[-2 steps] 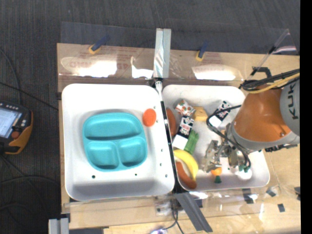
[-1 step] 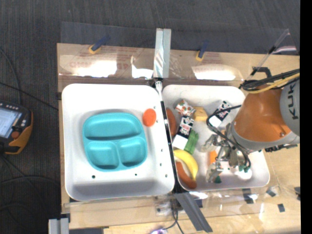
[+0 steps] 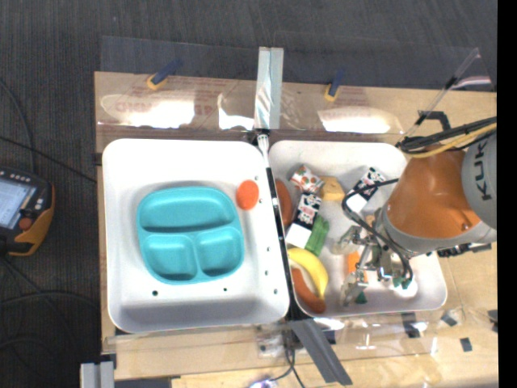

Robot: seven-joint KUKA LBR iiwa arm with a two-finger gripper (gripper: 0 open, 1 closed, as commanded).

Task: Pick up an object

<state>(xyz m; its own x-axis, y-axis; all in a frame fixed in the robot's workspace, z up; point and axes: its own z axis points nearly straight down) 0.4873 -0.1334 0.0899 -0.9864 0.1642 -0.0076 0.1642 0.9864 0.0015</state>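
Yellow banana (image 3: 309,267) lies left of my gripper (image 3: 365,281), long way pointing up-down in right bin (image 3: 420,297); I cannot tell gripper state.

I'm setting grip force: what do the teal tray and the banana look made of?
Tray: likely hard plastic, with a smooth, even teal colour and moulded compartments. Banana: probably a plastic toy, going by its uniform glossy yellow, though real fruit can't be ruled out.

The left bin (image 3: 121,241) holds a teal divided tray (image 3: 191,233), with an orange ball (image 3: 247,194) just beside its far right corner. In the right bin (image 3: 420,293), the gripper (image 3: 365,275) reaches down among clutter, right of a yellow banana (image 3: 311,269) and a green piece (image 3: 317,237).
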